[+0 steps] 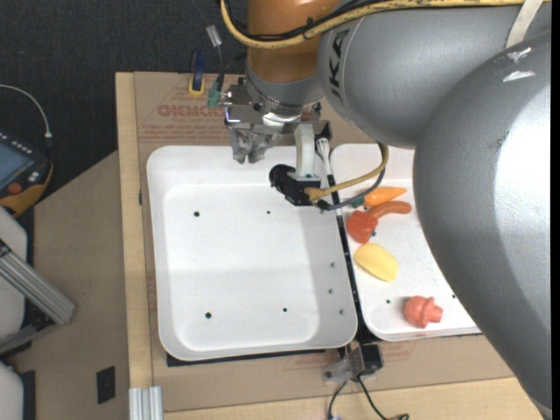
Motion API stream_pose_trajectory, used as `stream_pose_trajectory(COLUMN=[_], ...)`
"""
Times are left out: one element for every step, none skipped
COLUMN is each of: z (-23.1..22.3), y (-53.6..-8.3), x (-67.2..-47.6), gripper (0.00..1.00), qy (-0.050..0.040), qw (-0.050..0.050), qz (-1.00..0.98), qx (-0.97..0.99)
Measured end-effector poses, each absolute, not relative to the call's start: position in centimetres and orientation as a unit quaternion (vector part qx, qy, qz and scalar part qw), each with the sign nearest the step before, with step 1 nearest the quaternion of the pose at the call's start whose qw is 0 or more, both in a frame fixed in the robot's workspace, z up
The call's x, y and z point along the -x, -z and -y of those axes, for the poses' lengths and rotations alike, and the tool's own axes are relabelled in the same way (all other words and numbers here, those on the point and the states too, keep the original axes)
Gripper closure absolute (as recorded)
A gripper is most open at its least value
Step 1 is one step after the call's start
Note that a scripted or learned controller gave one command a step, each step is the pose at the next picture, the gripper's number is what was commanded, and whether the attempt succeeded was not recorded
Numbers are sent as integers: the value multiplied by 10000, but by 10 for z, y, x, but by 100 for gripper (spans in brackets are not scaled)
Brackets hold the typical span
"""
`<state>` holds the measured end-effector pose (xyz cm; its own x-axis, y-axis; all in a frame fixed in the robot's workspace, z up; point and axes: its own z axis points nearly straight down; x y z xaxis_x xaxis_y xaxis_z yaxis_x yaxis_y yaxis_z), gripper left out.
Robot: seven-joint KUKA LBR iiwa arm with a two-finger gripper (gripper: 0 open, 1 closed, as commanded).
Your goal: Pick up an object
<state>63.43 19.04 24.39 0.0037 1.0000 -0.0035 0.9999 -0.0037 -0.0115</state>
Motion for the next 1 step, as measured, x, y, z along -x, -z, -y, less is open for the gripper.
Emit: stream_pose_trajectory(z=[-228], y=[-307], x=[-582], gripper=[100], qy=[25], qw=[3], qz=[7091], qx=[7051])
